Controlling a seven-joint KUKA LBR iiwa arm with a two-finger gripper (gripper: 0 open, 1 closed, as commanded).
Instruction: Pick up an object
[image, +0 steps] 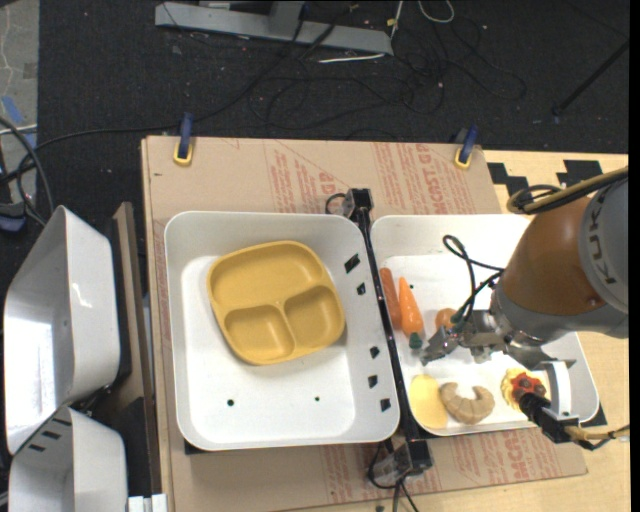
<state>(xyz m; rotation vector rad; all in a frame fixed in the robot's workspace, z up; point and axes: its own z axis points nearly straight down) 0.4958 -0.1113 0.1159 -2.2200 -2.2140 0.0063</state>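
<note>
The right bin (480, 235) holds an orange carrot (408, 306) by its left wall, a small orange piece (444, 318), a pale yellow disc (428, 398), a tan croissant-shaped piece (468, 402) and a red and yellow toy (521, 385) near the front right. My gripper (437, 348) hangs low in this bin, just right of the carrot and above the yellow disc. Nothing shows between its dark fingers.
The left bin (190, 330) bears a yellow three-compartment plate (277, 300). A black divider clip runs between the bins. Black cables loop over the right bin's middle. Cardboard covers the bench, with yellow clamps at the back edge.
</note>
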